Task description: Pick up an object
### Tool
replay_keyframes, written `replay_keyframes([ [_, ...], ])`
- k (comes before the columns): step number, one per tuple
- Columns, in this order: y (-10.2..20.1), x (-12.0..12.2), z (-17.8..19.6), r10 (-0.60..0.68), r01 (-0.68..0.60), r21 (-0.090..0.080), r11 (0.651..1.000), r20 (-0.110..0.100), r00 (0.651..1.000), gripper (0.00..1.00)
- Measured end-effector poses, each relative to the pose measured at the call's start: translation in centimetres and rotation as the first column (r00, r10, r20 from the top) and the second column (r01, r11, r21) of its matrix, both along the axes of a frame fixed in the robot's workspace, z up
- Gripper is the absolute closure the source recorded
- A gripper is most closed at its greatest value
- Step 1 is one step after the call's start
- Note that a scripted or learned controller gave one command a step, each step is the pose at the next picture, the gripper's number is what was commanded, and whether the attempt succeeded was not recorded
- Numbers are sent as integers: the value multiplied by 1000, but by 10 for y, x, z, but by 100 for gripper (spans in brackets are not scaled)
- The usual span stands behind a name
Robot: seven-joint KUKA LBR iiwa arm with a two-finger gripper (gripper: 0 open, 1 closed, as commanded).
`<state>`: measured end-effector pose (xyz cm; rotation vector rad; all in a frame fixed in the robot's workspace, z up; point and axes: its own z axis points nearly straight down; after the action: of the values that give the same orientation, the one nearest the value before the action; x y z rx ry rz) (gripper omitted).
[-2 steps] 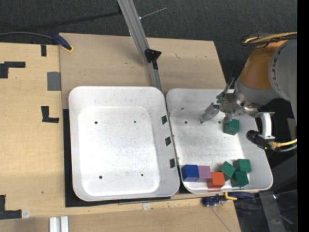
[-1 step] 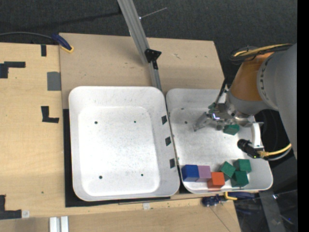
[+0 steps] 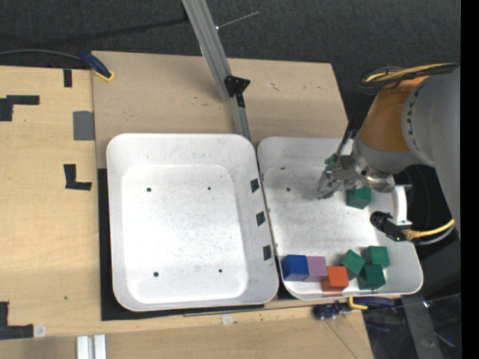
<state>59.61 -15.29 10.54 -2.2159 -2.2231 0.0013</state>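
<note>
The gripper (image 3: 329,182) is low over the floor of the right bin (image 3: 299,215), in the upper part of it, and from this angle I cannot tell what state it is in or if it has anything. A green block (image 3: 359,197) lies just beside the gripper, toward the arm's side. Along the near edge of the right bin are a blue block (image 3: 295,266), a purple block (image 3: 316,266), an orange block (image 3: 337,277) and three more green blocks (image 3: 366,265) close together.
</note>
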Motion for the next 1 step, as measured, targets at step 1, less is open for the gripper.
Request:
replay_keyframes([
  [1, -4, -5, 59, -2, 2, -2, 1000, 7, 1000, 100],
])
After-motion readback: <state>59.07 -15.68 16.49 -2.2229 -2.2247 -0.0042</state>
